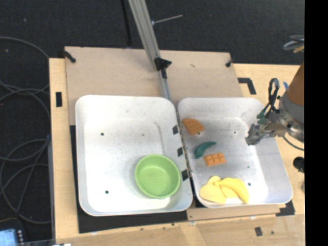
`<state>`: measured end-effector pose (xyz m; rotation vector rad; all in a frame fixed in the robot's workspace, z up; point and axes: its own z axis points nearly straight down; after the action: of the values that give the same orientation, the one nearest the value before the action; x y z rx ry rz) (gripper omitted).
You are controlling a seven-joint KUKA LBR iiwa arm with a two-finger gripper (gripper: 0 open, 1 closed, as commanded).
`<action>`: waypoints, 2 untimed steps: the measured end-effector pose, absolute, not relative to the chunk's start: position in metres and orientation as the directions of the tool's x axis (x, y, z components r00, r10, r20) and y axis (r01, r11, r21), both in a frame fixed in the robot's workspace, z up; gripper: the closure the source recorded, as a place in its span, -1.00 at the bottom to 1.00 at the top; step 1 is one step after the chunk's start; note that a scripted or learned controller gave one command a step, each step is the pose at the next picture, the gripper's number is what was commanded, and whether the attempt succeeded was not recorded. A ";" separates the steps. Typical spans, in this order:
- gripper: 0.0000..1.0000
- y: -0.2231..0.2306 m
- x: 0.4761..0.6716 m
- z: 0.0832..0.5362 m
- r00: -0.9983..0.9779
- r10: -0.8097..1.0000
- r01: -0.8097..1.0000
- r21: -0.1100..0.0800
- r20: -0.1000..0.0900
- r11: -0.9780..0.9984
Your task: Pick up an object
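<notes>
White bins, two, side by side on a wooden surface [128, 70]. Left bin [102, 122]: one green bowl [158, 176] near its front right corner. Right bin [256, 188]: orange pastry-like piece [193, 126], dark green curved piece [204, 147], small orange waffle block [214, 159], yellow banana bunch [224, 190] at the front. Gripper [254, 136]: at the right bin's right side, over bare floor, well apart from every item; nothing seen between the jaws, whether released or clenched cannot be told. Risk: descending here likely closes on nothing; small pieces lie near one another, so a reach could nudge a neighbour.
</notes>
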<state>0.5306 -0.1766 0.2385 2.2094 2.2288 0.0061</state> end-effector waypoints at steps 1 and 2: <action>1.00 -0.133 0.538 0.236 -0.008 1.000 1.000 0.001 0.001 0.008; 1.00 -0.082 0.554 0.247 -0.009 1.000 1.000 0.003 0.002 0.009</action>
<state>0.5539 -0.0816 0.2474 2.2112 2.2304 0.0051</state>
